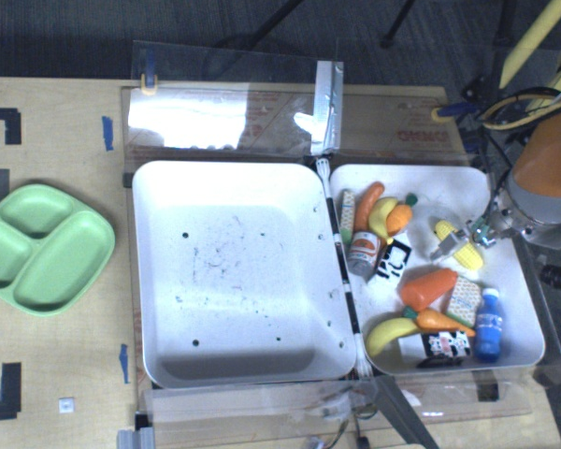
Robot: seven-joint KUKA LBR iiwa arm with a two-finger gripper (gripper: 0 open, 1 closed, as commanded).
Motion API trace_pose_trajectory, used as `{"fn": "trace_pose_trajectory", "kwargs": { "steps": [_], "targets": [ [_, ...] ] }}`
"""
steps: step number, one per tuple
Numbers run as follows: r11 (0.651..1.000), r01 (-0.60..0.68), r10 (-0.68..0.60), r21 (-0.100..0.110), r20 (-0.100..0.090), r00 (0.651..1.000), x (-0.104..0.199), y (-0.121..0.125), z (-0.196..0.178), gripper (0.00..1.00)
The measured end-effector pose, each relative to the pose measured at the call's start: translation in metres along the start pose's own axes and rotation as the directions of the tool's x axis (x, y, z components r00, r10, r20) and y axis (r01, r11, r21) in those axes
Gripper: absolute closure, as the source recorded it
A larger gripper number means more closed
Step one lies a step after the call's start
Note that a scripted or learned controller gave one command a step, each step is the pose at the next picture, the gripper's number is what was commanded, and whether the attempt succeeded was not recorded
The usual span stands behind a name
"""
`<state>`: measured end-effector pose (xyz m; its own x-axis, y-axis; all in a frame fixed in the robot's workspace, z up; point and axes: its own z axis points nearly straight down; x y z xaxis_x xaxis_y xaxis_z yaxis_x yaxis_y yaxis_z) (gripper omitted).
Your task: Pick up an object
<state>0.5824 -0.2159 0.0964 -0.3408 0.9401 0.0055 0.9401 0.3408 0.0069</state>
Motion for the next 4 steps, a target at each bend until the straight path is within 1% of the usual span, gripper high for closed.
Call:
{"fn": "trace_pose_trajectory", "kwargs": {
  "steps": [1,2,3,4],
  "targets": [
    [0.979,0.203,-0.203,0.003,0.009,0.979,0.002,0.023,-0.006,0.0],
    [0.98,0.2,-0.2,-0.002,0.014,0.98,0.0,0.023,-0.017,1.0],
    [0.969,0.247,-0.247,0.0,0.008,0.969,0.002,-0.017,-0.005,1.0],
    [0.993,0.117,-0.117,0.004,0.008,0.993,0.009,0.034,-0.105,1.0]
  ]
}}
